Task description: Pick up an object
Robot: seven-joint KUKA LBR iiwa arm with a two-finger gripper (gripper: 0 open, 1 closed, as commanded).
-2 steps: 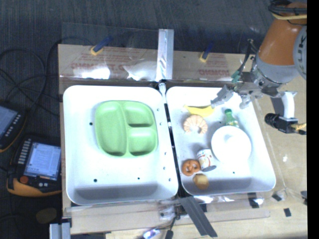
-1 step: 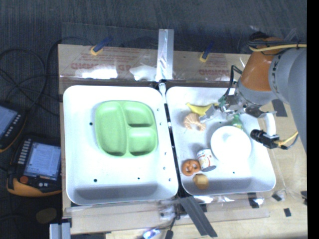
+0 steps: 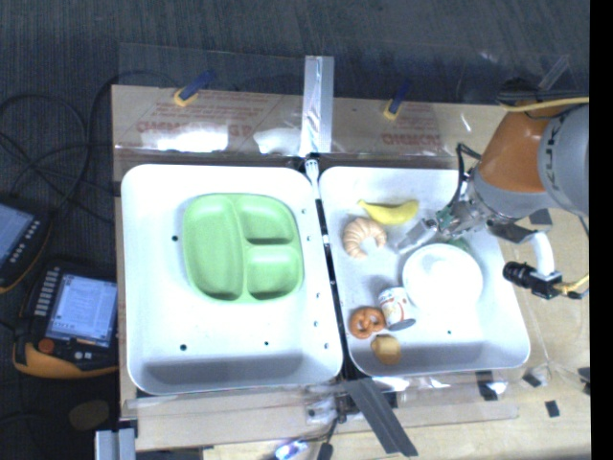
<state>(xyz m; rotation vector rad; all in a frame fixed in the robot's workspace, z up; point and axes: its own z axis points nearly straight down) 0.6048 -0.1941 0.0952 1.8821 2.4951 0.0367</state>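
Note:
The right bin (image 3: 498, 348) holds a yellow banana (image 3: 391, 211), a tan croissant (image 3: 363, 237), a white round plate (image 3: 442, 277), a small white can with a red label (image 3: 396, 309), a brown glazed pretzel-like pastry (image 3: 365, 323) and a small brown roll (image 3: 386, 349). My gripper (image 3: 421, 233) reaches in from the right, low over the bin, just right of the banana and croissant and at the upper left rim of the white plate. I see nothing held in it.
The left bin (image 3: 153, 333) holds a green divided tray (image 3: 243, 245). The grey arm with its orange band (image 3: 512, 159) crosses the right bin's far right corner. A black cable fitting (image 3: 525, 276) hangs over the right rim.

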